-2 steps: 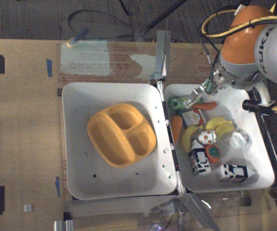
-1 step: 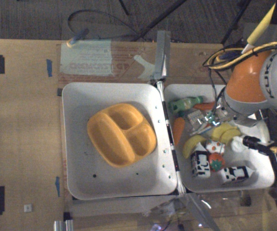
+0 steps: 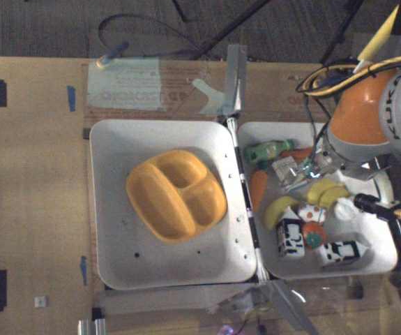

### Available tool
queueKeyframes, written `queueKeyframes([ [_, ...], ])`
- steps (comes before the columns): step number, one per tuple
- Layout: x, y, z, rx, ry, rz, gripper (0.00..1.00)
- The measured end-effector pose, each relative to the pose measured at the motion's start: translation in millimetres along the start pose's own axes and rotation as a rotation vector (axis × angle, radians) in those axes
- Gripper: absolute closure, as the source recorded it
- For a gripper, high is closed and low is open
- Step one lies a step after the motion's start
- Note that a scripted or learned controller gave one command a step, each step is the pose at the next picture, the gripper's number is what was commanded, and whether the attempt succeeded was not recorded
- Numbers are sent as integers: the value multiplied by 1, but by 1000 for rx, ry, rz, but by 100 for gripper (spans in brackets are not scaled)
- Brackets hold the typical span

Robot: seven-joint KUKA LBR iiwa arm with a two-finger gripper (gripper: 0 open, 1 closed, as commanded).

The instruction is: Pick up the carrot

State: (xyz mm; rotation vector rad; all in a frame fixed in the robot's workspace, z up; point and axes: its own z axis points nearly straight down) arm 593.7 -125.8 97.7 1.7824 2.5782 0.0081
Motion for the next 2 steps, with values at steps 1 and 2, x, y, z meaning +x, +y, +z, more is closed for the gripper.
queueKeyframes([
  [1,0,0,0,0,0,0,0],
  [2,-63,-58,10,4,6,94,0],
])
